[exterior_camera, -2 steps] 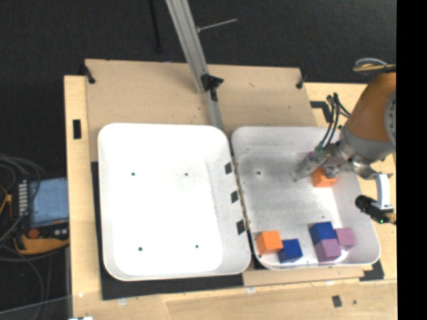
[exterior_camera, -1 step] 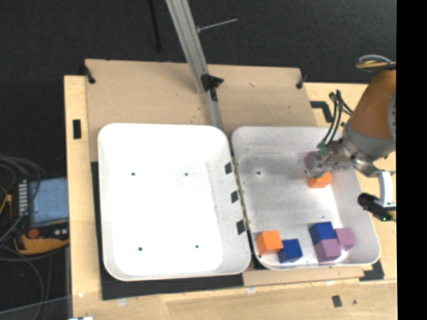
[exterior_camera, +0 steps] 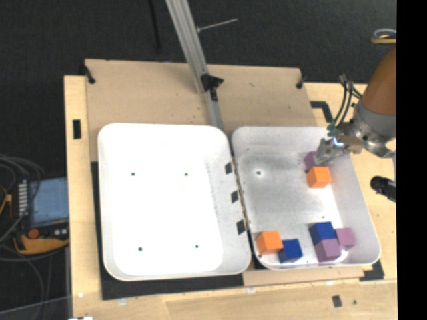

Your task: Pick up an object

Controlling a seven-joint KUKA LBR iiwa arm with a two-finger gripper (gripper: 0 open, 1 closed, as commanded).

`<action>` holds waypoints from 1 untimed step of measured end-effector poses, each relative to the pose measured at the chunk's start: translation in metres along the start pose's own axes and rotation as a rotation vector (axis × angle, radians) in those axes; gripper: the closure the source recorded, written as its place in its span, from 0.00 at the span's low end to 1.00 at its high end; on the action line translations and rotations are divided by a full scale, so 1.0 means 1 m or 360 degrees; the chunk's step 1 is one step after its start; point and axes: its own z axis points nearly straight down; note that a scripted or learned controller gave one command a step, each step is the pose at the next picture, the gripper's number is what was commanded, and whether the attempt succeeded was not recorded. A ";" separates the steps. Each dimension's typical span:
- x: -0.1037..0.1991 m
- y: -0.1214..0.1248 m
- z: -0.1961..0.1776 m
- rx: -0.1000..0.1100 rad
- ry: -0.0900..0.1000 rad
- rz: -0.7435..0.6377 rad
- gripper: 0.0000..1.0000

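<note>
**Robot gripper low over blocks in the right bin**

Seen from above at a slant: two shallow white bins side by side on a wooden bench [exterior_camera: 187,92]. Left bin [exterior_camera: 113,179] at frame centre-left, right bin [exterior_camera: 280,145] at centre-right. Grey arm with orange band [exterior_camera: 381,85] entering from the right edge. Gripper [exterior_camera: 328,149] down at the upper right of the right bin, just beside a purple block [exterior_camera: 311,160] and just above an orange cube [exterior_camera: 319,177]. Finger spread impossible to tell; nothing visibly pinched. Along the lower edge of the same bin: a second orange cube [exterior_camera: 269,241] touching a blue block [exterior_camera: 290,250], then another blue block [exterior_camera: 322,232], a purple cube [exterior_camera: 327,249] and a paler purple cube [exterior_camera: 345,237] clustered together. Slanted metal pole [exterior_camera: 190,39] at upper centre.
</note>
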 end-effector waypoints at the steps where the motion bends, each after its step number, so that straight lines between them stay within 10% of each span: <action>1: -0.005 0.003 -0.045 0.0001 -0.0001 -0.0002 1.00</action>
